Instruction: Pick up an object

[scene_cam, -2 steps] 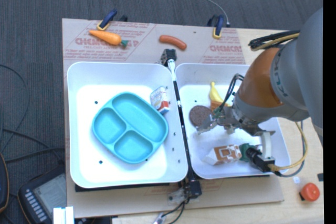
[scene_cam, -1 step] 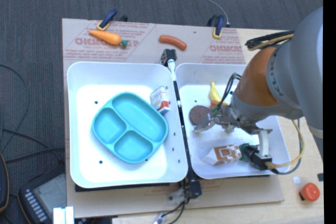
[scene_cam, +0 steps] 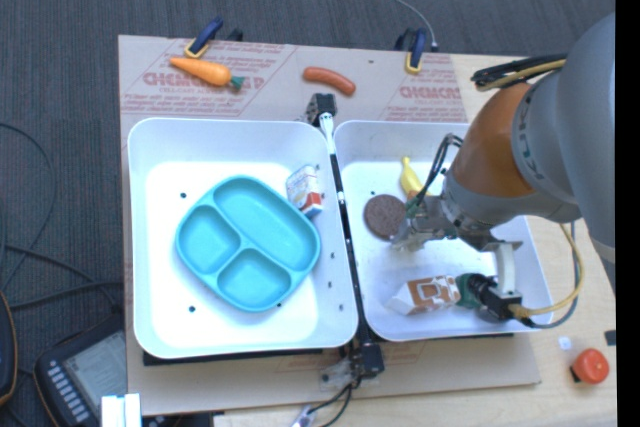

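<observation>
In the right bin (scene_cam: pixel 520 255), a brown round cookie (scene_cam: pixel 380 214) lies near the left wall, with a yellow banana-like piece (scene_cam: pixel 411 177) just behind it. A small tan and white carton (scene_cam: pixel 430 293) lies toward the front, beside a dark green object (scene_cam: pixel 478 292). My gripper (scene_cam: pixel 408 235) hangs low over the bin's middle, right next to the cookie's right edge and above the carton. The grey and orange wrist (scene_cam: pixel 500 160) hides much of the bin's right side. I see nothing clearly held.
The left bin (scene_cam: pixel 165 155) holds a blue divided plate (scene_cam: pixel 248 241) and a small white carton (scene_cam: pixel 306 189) by the dividing wall. Behind the bins lie a toy carrot (scene_cam: pixel 203 71) and a sausage (scene_cam: pixel 329 80). An orange object (scene_cam: pixel 590 367) sits at the front right.
</observation>
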Tool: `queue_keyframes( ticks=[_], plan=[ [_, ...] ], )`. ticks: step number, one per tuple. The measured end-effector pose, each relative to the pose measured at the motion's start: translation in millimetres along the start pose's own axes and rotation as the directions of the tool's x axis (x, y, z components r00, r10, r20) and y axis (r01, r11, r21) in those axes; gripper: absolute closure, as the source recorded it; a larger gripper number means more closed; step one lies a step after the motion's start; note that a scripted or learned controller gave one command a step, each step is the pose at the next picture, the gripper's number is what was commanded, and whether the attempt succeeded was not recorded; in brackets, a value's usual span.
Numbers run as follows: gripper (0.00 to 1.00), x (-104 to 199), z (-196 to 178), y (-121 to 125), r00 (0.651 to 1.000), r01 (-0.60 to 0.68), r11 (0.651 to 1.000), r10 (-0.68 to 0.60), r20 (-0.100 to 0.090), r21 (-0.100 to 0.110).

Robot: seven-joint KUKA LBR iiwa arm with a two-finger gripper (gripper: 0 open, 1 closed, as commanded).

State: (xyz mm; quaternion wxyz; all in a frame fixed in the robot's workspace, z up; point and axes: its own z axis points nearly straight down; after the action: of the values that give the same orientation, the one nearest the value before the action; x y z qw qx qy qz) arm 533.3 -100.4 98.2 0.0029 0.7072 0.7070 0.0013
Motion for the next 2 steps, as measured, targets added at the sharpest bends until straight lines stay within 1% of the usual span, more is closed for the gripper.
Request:
queue_keyframes(
  ticks=[1, 2],
  plan=[
    [0.00, 0.0, 0.1, -0.2, 1.000, 0.000, 1.000, 0.000, 0.000, 0.000],
    [0.00, 1.7, 9.5, -39.9, 1.000, -0.001, 1.000, 0.001, 0.002, -0.008]
  ],
)
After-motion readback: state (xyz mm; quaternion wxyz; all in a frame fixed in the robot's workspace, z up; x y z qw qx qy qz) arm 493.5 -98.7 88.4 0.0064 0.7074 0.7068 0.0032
